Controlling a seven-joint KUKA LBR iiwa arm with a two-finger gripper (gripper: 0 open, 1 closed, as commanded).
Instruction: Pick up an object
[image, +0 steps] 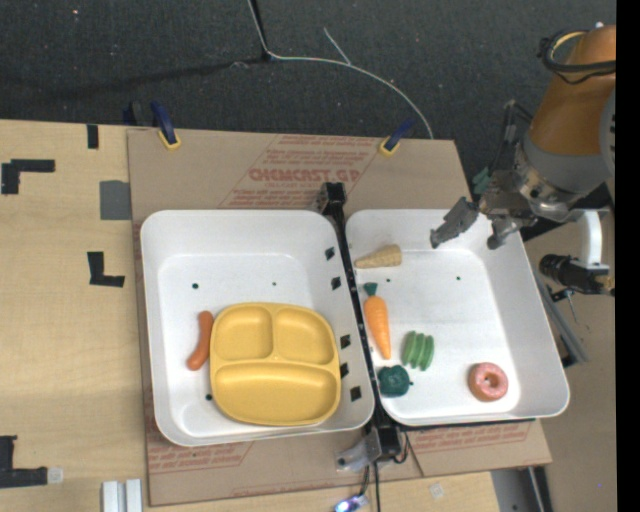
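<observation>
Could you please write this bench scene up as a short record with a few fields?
left bin: yellow divided plate, orange sausage touching its left edge
right bin: cone, carrot, green pepper, dark green broccoli, pink donut
gripper: open, above right bin's upper right, holding nothing
arm: enters from right

You have open floor across the right bin (520, 300) centre; carrot (377, 326), green piece (418, 350), dark green piece (393, 380) crowd its lower left, donut (489, 381) lower right, cone (378, 258) upper left
</observation>
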